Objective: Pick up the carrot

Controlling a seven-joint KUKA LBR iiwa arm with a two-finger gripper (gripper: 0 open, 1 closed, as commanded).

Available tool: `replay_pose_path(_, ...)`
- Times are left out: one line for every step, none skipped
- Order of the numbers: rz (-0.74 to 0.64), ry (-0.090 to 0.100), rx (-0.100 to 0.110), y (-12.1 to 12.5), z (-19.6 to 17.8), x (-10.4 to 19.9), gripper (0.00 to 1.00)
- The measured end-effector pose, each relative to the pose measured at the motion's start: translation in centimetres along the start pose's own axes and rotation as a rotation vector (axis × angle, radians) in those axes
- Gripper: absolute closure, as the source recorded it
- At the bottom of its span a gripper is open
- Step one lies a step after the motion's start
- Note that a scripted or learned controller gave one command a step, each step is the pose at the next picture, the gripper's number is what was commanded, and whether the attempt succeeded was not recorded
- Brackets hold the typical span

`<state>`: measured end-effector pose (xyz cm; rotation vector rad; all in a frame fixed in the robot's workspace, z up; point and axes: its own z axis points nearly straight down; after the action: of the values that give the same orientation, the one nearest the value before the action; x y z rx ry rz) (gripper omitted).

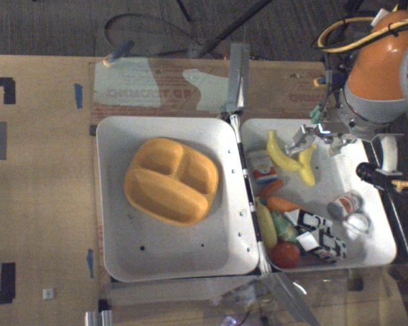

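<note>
Carrot: the small orange tapered carrot (283, 204) lies flat on the floor of the right white bin (376, 246), near that bin's left wall and about midway along it, pointing across the bin.
My hand: my metal two-finger gripper (317, 138) hangs over the far part of the right white bin, well apart from the carrot; nothing sits between my fingers, and I cannot tell whether they are spread or closed.
My arm: grey with the orange band (379, 53), it reaches in over the right white bin's far right corner.
Bananas: two yellow plastic bananas (290, 158) lie just beside my gripper, between it and the carrot.
Red piece: a small red item (268, 187) touches the carrot's far left end.
Corn: a yellow corn cob (266, 225) lies along the right white bin's left wall, just nearer than the carrot.
Tomato: a round red tomato (284, 254) sits at the right white bin's near edge.
Box: a black-and-white patterned box (317, 235) lies just right of the carrot.
Can: a small tin can (345, 204) lies on its side toward the right white bin's right wall.
Plate: an orange divided plastic plate (171, 179) rests in the left white bin (122, 250), beside the right white bin.
</note>
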<state>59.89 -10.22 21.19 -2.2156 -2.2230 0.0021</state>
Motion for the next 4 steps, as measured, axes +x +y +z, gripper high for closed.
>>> replay_pose_path(-0.391,0.0,0.0,-4.4,7.3,-1.0,0.0)
replay_pose_path(-0.464,-0.004,-0.012,-4.8,12.5,0.3,0.0)
replay_pose_path(-0.568,-0.002,-0.005,-3.9,2.8,7.7,0.0)
replay_pose_path(-0.692,-0.001,-0.001,-2.1,9.9,0.3,0.0)
